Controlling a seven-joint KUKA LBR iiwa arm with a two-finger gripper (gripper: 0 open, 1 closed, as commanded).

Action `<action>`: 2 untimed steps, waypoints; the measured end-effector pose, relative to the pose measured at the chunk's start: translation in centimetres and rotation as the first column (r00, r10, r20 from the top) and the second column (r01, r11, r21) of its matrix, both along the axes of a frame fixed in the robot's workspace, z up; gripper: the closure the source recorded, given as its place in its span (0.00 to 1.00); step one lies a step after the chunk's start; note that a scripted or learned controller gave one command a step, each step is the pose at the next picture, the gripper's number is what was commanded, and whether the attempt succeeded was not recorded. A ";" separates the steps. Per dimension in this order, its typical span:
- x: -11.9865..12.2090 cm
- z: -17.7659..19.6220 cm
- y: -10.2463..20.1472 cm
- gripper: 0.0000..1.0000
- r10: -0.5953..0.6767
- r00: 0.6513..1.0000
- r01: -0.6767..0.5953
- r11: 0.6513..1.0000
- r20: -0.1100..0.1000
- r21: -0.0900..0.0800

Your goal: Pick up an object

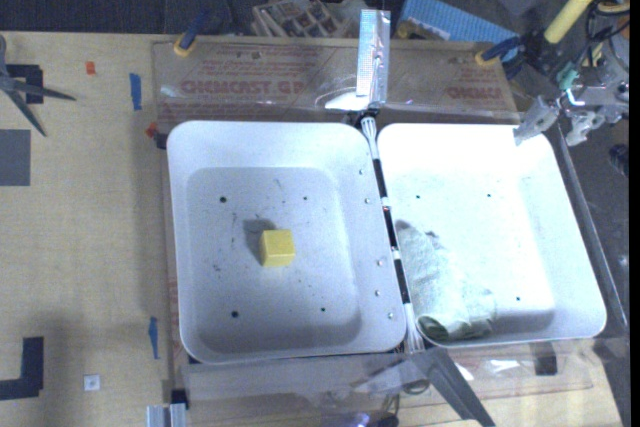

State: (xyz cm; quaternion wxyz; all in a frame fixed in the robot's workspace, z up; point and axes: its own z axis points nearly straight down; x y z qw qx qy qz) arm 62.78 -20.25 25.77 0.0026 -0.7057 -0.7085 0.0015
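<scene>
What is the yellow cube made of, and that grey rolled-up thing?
The yellow cube looks like soft foam or matte plastic: dull faces, no shine. The grey roll looks like cloth, maybe a towel: its surface is fuzzy, mottled and limp against the bin wall.

Pincer (548, 113) blurred — perhaps open.

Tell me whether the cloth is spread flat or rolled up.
Rolled up: the cloth lies as a bundle along the right bin's left wall.

We see two smooth white plastic bins (200, 155), a matt yellow foam-like block (278, 247), a rough, crumpled grey cloth (440, 280), and the pale matt wooden desk (80, 215).
</scene>
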 end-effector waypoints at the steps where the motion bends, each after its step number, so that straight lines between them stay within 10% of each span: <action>1: 3.5 -12.7 -1.3 0.00 -0.471 0.882 0.471 0.882 -0.004 -0.001; 2: -1.3 -17.1 0.4 0.00 -0.904 0.427 0.904 0.427 0.000 -0.007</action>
